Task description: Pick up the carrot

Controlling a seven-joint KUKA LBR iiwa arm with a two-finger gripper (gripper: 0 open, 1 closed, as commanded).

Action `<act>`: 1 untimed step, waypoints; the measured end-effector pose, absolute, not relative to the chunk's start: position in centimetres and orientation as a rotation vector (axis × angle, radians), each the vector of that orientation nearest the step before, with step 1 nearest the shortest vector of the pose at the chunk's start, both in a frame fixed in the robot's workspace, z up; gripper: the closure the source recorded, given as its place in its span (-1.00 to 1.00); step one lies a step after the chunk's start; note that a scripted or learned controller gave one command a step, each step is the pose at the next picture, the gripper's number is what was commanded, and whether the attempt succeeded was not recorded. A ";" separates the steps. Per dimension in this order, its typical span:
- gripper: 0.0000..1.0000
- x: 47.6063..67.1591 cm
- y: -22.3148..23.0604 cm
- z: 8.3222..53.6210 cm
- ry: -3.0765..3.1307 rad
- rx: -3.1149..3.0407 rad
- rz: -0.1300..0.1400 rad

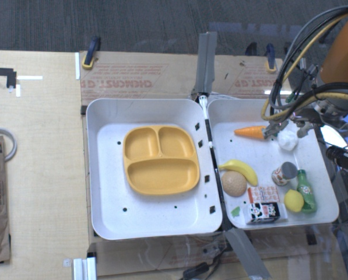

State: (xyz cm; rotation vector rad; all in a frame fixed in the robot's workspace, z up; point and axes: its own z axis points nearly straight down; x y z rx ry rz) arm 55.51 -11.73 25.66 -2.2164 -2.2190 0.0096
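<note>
1. Nearest the lens, a milk carton (262, 210) lies at the front of the right bin (332, 212), beside a lemon (294, 200) and a green bottle (305, 189).
2. Behind them sit a banana (240, 170), a round brownish item (234, 184) and a small can (283, 174).
3. At the back of that bin, the carrot (250, 132) lies on its side, thick end at the end effector (273, 130).
4. I cannot tell whether the end effector is clenched or released.
5. A yellow divided plate (161, 159) occupies the left bin (98, 174).
</note>
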 end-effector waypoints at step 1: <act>-1.00 61.4 -12.3 19.7 -2.371 -2.055 0.008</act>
